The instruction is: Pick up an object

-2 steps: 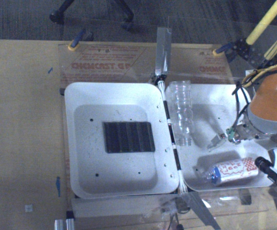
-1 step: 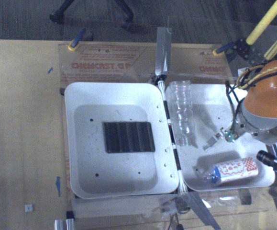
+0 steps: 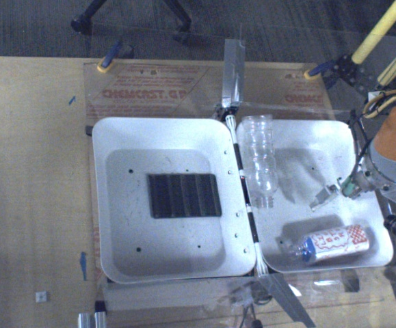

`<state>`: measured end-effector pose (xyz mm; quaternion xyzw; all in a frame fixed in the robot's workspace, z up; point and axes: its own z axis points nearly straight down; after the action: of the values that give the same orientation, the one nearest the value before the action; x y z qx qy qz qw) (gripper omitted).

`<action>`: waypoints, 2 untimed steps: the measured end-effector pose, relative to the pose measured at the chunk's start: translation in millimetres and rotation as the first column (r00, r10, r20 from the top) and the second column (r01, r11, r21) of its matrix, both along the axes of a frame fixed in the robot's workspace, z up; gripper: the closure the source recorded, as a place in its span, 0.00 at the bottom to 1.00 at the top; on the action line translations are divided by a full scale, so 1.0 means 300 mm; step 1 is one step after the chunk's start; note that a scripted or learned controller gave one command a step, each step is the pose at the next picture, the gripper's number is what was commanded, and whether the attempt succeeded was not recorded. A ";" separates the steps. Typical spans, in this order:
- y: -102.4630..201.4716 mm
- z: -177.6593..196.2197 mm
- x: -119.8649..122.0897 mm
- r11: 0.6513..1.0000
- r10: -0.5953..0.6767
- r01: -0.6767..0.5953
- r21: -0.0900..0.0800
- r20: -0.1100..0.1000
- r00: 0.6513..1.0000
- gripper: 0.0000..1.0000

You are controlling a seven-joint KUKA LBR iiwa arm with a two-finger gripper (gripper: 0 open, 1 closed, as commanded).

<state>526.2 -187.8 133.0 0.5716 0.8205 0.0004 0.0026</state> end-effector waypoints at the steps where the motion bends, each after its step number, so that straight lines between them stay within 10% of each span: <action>1: 0.003 -0.148 -0.140 0.998 0.070 -0.070 -0.001 0.010 0.997 0.00; 2: -0.003 -0.112 -0.140 0.998 0.067 -0.067 -0.003 0.013 0.998 1.00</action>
<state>484.3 -188.6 99.4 0.5439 0.8391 0.0033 0.0086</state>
